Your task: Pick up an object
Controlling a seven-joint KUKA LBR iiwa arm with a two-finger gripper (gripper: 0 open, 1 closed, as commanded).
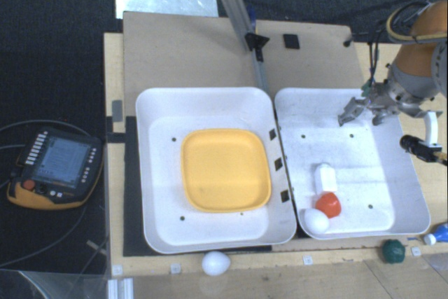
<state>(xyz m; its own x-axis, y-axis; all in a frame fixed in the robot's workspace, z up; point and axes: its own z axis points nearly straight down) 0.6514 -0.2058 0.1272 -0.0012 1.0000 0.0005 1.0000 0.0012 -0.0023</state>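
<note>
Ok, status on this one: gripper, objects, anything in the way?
Gripper above right bin's far edge, holding nothing visible. Red object, white block and white ball clustered at near-left corner. Yellow plate in left bin. No obstruction.

Tan bench (196,45), bearing two shallow white bins side by side: left bin (157,122), right bin (406,192). Near the front edge, a white egg-shaped object (215,263); toward the front right corner, a dark green ball (393,251).
</note>
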